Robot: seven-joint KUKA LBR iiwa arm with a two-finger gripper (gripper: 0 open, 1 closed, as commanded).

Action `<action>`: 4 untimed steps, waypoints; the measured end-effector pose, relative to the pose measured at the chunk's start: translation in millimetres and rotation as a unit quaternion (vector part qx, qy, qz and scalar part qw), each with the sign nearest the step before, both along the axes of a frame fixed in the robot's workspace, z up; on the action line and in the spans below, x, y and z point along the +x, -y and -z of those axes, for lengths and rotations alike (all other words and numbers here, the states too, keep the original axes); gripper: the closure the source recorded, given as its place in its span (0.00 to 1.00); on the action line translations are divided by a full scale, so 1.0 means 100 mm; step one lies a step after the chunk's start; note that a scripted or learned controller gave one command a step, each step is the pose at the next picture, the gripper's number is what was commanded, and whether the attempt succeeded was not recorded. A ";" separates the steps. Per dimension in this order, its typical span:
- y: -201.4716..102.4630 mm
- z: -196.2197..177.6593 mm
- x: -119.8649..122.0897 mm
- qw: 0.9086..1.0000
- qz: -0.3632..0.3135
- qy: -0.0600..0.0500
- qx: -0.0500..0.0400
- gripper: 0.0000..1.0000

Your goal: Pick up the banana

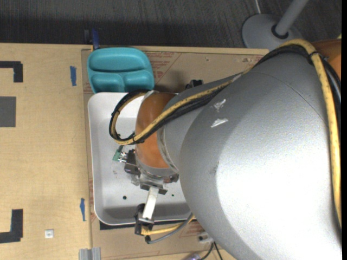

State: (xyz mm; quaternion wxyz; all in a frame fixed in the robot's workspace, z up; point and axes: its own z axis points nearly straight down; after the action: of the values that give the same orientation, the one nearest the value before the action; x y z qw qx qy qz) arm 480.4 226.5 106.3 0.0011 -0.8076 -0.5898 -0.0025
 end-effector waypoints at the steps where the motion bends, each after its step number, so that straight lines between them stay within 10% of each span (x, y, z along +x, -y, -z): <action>1: 0.00 -0.10 0.00 1.000 0.000 0.000 0.000 1.00; 4: -0.02 -0.39 0.01 1.000 -0.001 0.001 0.001 1.00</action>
State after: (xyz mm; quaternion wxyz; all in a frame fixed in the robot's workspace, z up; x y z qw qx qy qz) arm 481.1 228.8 145.8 0.0014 -0.8070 -0.5905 -0.0042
